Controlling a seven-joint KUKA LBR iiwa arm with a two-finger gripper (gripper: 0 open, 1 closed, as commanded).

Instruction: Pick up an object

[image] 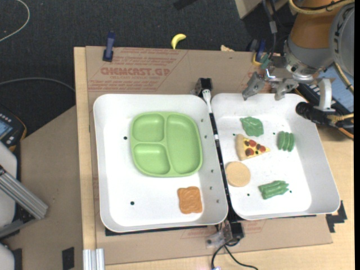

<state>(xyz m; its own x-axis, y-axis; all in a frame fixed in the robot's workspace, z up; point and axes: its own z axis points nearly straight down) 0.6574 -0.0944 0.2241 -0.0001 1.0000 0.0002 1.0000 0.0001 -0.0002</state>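
Note:
My gripper hovers over the far edge of the right bin, its two fingers spread open with nothing between them. Below it in that bin lie a green leafy toy, a pizza slice, a ridged green piece, a round tan cookie and another green toy. The leafy toy is the nearest to the gripper, a short way toward the front.
The left bin holds a green divided plate and an orange waffle-like piece. A small yellow banana and a blue clamp sit beyond the cardboard's far edge.

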